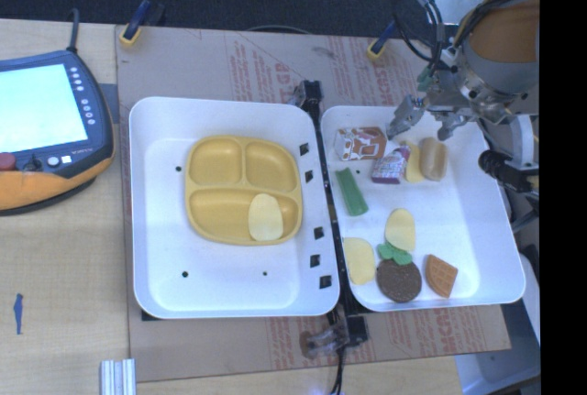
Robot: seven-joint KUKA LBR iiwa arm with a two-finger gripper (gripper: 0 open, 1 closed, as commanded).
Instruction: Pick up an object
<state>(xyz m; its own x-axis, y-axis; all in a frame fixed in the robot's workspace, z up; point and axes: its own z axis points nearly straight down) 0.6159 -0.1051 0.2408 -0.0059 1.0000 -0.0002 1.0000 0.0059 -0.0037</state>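
Task's thing: no single object is named; the candidates lie loose in the right bin [509,242], right of centre in the frame.
Nearest candidates: a small purple-and-white packet [390,166] and a tan bread-like piece [432,159] sit just beside each other in the bin's upper part, directly below the gripper, so either looks like the likely target.
Other pieces, upper bin: a brown-and-white carton [359,144] lies at the upper left corner, with a green stick [350,192] just below it near the dividing wall.
Other pieces, lower bin: two pale yellow slices [359,260] [400,228], a green leafy piece [396,251] touching a dark round patty [399,280], and an orange wedge [441,275] cluster toward the lower edge.
Gripper: the gripper [426,120] hovers over the bin's top rim, upper right of the frame; its two fingers stand spread apart with nothing between them, a pose that suits a descent onto one piece.
Arm: the grey arm with its orange band [503,27] enters from the upper right, tilted over the bin.
Left bin: the left bin [156,228], centre frame, holds a yellow divided tray [220,196] with one pale slice [266,217] in its lower compartment.
Progress: judged from this, no grasp is made yet.
Surroundings: a control pendant [46,132] rests at the left edge.
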